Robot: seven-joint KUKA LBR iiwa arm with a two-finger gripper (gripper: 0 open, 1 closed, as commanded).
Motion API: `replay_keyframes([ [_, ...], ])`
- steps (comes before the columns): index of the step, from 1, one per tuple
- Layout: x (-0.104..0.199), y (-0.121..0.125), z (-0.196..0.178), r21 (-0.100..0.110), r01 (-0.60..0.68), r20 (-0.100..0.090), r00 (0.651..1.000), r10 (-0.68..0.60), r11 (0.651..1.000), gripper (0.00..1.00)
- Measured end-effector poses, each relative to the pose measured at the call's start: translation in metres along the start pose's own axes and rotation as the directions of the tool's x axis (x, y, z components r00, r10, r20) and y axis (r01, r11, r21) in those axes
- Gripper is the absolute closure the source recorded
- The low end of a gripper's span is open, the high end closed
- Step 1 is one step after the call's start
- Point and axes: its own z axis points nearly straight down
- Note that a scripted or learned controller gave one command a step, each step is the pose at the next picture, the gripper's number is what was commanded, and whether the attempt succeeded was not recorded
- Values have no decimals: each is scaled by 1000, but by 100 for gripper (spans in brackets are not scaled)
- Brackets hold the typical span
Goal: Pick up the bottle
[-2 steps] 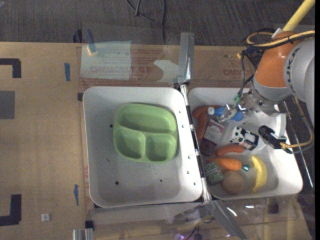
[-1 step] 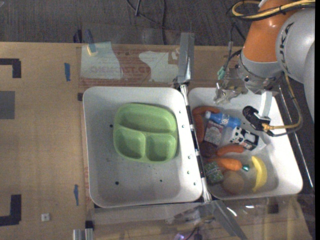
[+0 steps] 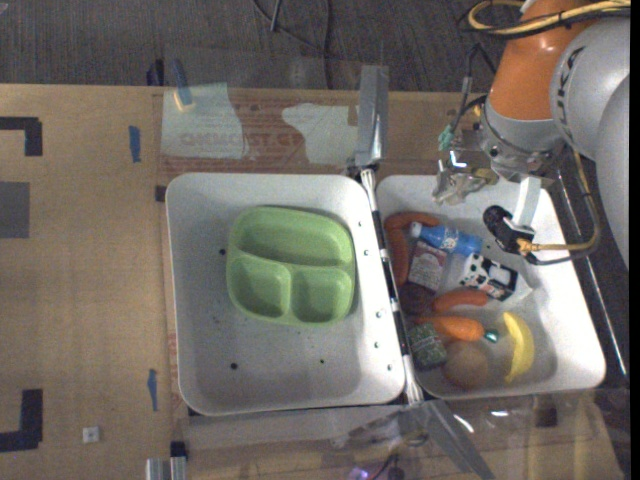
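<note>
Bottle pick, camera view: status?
End effector over far edge of right bin, nothing seen in it. Bottle lying in right bin, not grasped. Crowded by sausage, packet, carton.

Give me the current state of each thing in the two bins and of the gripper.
Green divided plastic tray: flat in left white bin, nothing in its compartments.
Small blue-capped bottle: lying on its side in right white bin, not gripped.
Yellow banana: lying by the right bin's near corner.
Orange carrot: lying flat.
Gripper: above the right bin's far edge.
</note>
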Motion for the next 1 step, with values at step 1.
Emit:
replay_keyframes([
  [1, -59, 14, -74, -1, 5, 0, 1000, -5, 1000, 100],
])
